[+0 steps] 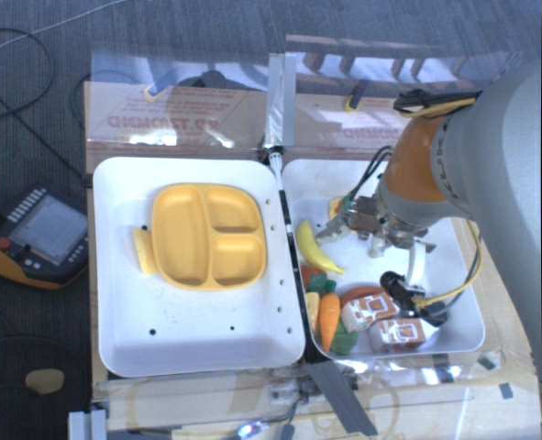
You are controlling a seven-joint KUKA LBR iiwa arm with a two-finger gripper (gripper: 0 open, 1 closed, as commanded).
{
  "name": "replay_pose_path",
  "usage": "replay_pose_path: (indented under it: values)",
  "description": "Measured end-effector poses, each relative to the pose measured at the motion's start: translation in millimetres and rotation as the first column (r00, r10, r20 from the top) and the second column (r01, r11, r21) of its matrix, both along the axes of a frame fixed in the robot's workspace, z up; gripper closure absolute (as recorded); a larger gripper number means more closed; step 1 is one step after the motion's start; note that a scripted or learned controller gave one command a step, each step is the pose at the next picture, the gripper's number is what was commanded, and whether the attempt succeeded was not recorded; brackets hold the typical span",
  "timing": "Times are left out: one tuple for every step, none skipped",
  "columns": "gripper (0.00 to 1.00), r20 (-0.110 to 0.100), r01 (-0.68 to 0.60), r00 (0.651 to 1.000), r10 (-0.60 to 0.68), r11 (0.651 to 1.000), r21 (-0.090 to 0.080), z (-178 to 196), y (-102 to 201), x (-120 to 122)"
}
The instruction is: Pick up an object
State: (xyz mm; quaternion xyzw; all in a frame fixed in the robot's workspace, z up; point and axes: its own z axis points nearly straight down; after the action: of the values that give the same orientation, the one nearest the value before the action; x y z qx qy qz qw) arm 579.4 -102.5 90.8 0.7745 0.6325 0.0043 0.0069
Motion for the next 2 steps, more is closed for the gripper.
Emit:
replay_pose_path:
  values:
    - [0.0,-0.018,-0.158,0.987,0.159,0.987,0.006,92,39,-49]
    - [0.0,-0.003,-0.171,0.985,0.171,0.985,0.001,0,-6,-49]
